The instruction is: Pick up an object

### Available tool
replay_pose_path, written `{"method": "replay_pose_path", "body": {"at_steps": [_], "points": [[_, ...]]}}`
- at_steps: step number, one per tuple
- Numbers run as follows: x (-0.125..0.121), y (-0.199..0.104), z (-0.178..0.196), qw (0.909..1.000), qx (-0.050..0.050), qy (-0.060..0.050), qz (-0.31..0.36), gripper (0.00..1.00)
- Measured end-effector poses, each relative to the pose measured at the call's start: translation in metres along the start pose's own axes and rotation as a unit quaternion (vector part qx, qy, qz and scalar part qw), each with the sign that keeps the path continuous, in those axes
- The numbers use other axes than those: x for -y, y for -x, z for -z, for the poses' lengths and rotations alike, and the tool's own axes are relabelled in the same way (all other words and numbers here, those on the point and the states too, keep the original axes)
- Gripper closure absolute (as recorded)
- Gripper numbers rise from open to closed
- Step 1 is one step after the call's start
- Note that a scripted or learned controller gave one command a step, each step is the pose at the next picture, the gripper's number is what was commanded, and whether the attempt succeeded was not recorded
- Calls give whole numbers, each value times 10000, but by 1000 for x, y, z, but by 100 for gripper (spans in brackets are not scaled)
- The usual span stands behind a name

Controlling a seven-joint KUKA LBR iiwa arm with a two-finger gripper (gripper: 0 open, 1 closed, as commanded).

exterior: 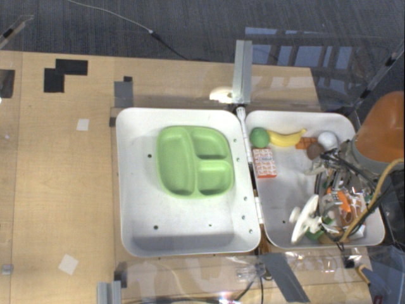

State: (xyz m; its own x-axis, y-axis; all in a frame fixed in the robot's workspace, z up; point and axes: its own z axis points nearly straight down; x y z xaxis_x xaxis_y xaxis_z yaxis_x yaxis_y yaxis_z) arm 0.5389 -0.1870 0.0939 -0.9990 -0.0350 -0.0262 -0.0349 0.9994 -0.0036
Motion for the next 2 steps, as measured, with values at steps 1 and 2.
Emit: {"method": "replay_pose_path", "body": {"at_steps": [1, 2], "points": [[-22, -3, -2, 9982, -29, -15, 599, 0], [0, 111, -5, 9949, -53, 2, 1003, 0]]}}
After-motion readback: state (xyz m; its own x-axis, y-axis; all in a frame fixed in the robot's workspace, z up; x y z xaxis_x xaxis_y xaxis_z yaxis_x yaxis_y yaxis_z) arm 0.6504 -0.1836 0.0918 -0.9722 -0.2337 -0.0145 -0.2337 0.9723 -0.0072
